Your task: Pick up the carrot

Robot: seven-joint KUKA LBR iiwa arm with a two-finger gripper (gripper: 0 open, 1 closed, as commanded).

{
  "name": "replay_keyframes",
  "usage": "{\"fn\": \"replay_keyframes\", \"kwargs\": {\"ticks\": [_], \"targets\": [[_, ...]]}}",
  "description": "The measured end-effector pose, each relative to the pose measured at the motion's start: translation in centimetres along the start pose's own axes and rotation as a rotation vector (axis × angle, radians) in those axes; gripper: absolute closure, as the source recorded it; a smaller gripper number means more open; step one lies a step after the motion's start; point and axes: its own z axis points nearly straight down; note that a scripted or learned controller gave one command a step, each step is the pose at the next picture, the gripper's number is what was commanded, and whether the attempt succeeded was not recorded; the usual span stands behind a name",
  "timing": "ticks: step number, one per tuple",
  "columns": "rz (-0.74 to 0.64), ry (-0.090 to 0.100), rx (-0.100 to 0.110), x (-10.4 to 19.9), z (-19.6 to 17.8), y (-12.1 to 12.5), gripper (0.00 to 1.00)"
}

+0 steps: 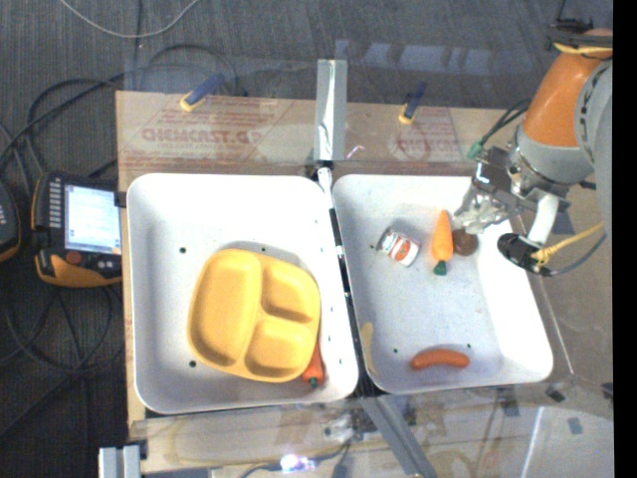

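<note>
Currently, camera view, looking down on both bins. My gripper (480,210) hangs over the back right part of the right bin (518,361), just beside the carrot (442,237). The carrot lies on the bin floor, roughly lengthwise front to back, green tip toward the front. A small dark brown object (465,243) sits touching or nearly touching its right side, directly under my fingertips. I cannot tell how far my fingers are spread: metal parts and glare blur together there. Nothing is visibly between them, so I log no hold.

Other contents, right bin: a small red-and-white can (400,247) left of the carrot, apart from it; an orange sausage-shaped item (440,359) near the front wall, well apart.

Left bin (159,207): a yellow divided tray (256,313), with a small orange-red piece (314,371) peeking out at its front right corner.

Judgement: approach step, grasp not yet made. I sit slightly right of the carrot, more above the brown object than above the target. The next move calls for a small shift left to centre over the carrot's body, fingers set across its narrow width, then a straight descent. Risk: catching the brown object instead, or nudging the carrot toward the can.
</note>
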Motion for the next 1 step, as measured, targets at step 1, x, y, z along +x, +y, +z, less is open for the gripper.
{"fn": "replay_keyframes", "kwargs": {"ticks": [1], "targets": [[-0.304,0.001,-0.001,-5.11,0.64,-2.11,1.00]]}}
